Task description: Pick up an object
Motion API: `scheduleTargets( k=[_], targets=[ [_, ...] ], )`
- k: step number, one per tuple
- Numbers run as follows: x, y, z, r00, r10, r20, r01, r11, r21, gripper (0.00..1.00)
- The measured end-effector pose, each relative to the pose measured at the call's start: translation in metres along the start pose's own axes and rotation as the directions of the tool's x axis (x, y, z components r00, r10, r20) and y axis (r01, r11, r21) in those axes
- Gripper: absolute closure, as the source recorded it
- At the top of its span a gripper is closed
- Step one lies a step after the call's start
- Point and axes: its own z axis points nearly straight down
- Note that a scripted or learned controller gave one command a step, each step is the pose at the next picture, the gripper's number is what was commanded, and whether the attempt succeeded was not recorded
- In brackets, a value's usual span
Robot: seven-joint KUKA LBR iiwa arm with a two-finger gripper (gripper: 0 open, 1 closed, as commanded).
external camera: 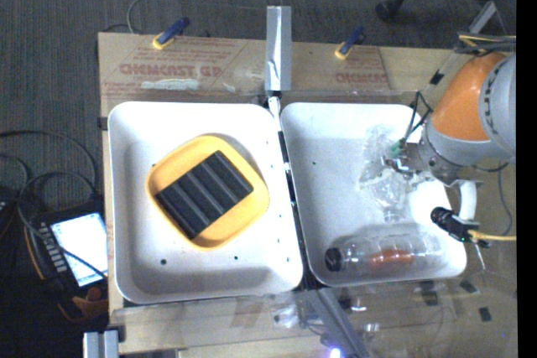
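Left white bin (126, 205): we log one yellow tray with a ribbed black insert (208, 190). Right white bin (323, 180): crumpled clear plastic (382, 172); clear bottle, black cap (386, 253), lying along the near wall. Gripper (401, 155) over the crumpled plastic; its state we cannot tell.
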Motion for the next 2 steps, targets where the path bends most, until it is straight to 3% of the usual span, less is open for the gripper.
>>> scheduleTargets(
  k=[1, 2],
  targets=[
    [0.002, -0.001, -0.007, 1.0, -0.001, -0.003, 0.001, 1.0, 0.003, 1.0],
    [0.041, 0.022, -0.097, 0.999, -0.053, 0.006, 0.053, 0.999, 0.004, 1.0]
  ],
)
